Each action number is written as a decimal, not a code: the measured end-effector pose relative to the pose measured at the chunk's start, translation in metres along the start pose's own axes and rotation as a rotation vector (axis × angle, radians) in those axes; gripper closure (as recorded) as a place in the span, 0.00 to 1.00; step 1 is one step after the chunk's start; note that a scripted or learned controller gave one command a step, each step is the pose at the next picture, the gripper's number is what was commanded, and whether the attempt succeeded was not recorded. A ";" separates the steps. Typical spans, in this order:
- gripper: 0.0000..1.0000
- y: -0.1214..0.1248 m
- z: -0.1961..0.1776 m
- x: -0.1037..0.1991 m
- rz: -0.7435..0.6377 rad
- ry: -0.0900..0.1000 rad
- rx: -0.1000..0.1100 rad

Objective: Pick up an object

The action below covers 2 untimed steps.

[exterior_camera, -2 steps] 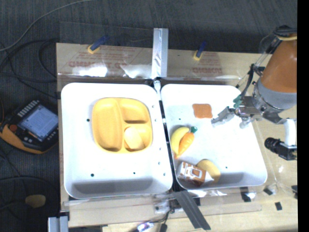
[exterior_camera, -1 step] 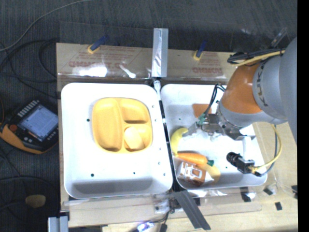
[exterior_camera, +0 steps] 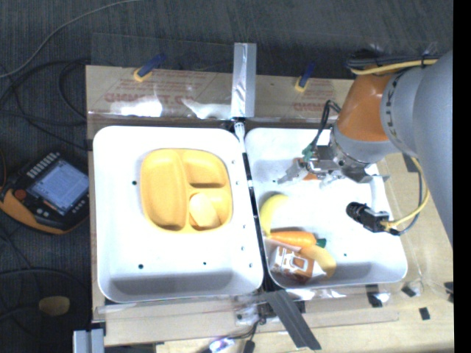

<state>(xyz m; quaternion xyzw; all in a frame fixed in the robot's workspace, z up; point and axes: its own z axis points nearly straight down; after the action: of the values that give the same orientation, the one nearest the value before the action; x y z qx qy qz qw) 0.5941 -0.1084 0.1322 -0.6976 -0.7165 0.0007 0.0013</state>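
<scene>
The right bin (exterior_camera: 383, 259) holds several objects along its left and front side. A pale yellow rounded fruit (exterior_camera: 272, 207) lies by the left wall. In front of it is an orange carrot (exterior_camera: 292, 237), then a brown printed packet (exterior_camera: 291, 264) and a yellow piece (exterior_camera: 324, 259) beside it. My gripper (exterior_camera: 310, 169) is low in the back half of this bin, up and to the right of the yellow fruit and apart from it. A small orange and green patch shows at the gripper; I cannot make out what it is.
The left bin (exterior_camera: 118, 271) holds a yellow compartment tray (exterior_camera: 184, 190). A black cable end (exterior_camera: 364, 214) hangs over the right bin's right part. The arm's orange band (exterior_camera: 362, 112) sits over the back right corner. A control pendant (exterior_camera: 48, 191) lies left of the bench.
</scene>
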 end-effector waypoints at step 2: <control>0.00 -0.100 0.011 0.005 -0.099 0.001 0.001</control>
<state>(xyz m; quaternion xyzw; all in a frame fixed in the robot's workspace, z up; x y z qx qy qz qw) 0.4941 -0.1065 0.1215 -0.6612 -0.7502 0.0005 0.0019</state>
